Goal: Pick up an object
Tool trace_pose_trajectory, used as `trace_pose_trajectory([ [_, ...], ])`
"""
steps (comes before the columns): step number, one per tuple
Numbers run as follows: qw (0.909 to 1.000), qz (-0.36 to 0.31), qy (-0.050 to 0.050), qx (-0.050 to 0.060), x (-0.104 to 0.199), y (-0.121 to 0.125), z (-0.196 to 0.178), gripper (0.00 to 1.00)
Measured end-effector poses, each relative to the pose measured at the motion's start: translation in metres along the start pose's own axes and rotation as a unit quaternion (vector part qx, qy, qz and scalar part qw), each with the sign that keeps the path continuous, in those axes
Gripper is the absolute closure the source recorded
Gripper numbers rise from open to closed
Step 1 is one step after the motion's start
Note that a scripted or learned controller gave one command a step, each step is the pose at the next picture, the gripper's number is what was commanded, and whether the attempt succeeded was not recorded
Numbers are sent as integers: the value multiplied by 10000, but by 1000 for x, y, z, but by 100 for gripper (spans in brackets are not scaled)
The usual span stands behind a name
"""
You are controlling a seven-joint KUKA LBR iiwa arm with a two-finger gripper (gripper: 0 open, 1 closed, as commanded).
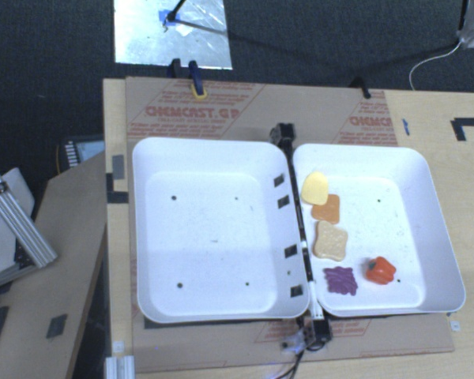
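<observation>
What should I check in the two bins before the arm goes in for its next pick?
1. Objects present to pick: ok. The right bin holds a yellow piece, an orange slice, a toast slice, a purple cluster and a red pepper.
2. An isolated target: ok. The red pepper lies apart from the others.
3. Crowded targets: not ok. The yellow piece, orange slice and toast slice touch or overlap in a column.
4. Wall clearance: not ok for that column and the purple cluster, close to the divider.
5. Gripper state: cannot tell.
</observation>
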State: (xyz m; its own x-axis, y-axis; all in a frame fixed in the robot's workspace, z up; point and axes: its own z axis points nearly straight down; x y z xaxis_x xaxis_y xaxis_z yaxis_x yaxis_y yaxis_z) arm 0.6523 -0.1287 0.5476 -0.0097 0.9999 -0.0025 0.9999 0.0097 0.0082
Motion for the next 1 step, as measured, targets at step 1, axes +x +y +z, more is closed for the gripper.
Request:
trace_pose_trajectory([
  [1,10000,-25,30,32,105,-32,12,100],
])
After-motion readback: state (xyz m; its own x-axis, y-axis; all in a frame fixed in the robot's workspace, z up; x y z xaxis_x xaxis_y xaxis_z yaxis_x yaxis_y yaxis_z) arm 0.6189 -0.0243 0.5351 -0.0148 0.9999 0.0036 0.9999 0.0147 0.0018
